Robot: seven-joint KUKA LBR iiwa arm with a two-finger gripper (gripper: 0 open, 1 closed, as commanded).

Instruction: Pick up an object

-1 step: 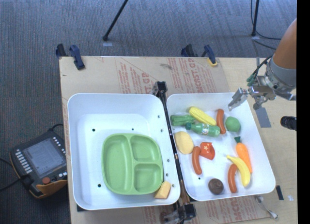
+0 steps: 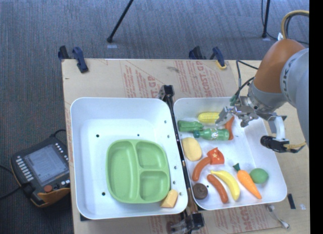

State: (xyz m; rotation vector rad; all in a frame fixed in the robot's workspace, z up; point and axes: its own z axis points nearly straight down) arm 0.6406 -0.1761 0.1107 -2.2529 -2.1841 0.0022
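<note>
Low in frame, brown toy (image 2: pixel 200 191) untouched; approaching step, gripper (image 2: pixel 228 117) over green bottle (image 2: pixel 212 135) at right-center, grip state impossible to tell, needing descent next.

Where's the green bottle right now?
In the right bin, upper middle: the green bottle lies on its side just below the corn, beside the gripper.

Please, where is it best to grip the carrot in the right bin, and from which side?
Probably from above, closing across the middle of the carrot. It lies flat and slanted, green top toward the bin's centre. The lime crowds its upper part, and the banana lies on its other side.
</note>
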